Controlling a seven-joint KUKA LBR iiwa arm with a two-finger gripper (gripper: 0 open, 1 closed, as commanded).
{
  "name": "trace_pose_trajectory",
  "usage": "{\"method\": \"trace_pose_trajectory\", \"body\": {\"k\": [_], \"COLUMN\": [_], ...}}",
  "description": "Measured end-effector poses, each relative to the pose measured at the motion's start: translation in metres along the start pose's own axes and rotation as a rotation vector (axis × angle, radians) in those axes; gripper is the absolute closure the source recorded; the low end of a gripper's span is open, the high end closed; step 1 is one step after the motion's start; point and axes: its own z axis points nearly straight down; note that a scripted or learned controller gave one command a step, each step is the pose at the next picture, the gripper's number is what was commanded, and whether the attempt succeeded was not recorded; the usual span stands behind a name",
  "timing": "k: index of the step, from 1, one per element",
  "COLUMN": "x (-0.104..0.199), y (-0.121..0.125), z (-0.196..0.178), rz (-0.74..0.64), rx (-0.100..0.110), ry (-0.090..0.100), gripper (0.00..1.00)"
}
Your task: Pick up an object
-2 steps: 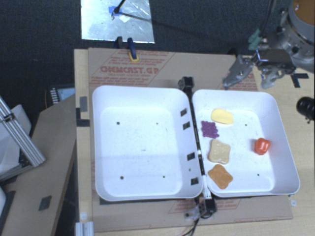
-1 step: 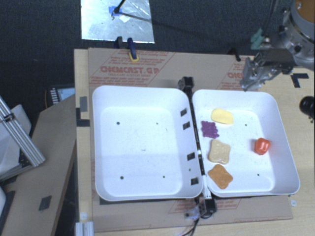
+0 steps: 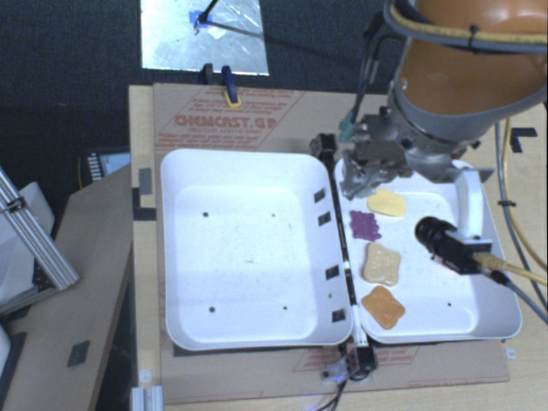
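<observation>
The arm comes in from the right, and its claw (image 3: 364, 181) hangs over the far left corner of the right bin (image 3: 497, 315). Whether the claw is open or closed I cannot tell, because its tip is hidden in dark metal parts.

Four small objects lie in this bin. The yellow piece (image 3: 387, 203) is just beside the claw, at about 4 o'clock from it. The purple piece (image 3: 365, 224) is at 6 o'clock from the claw. Below it come the pale toast-like piece (image 3: 382, 265) and then the orange piece (image 3: 383, 306).

The left bin (image 3: 248, 255) stands beside it on the surface (image 3: 150, 135).
</observation>
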Motion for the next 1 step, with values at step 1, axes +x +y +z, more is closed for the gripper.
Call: {"method": "trace_pose_trajectory", "body": {"k": [1], "x": [0.0471], "y": [0.0007], "z": [-0.0379], "rz": [0.001], "rx": [-0.012], "ry": [0.003], "gripper": [1.00]}}
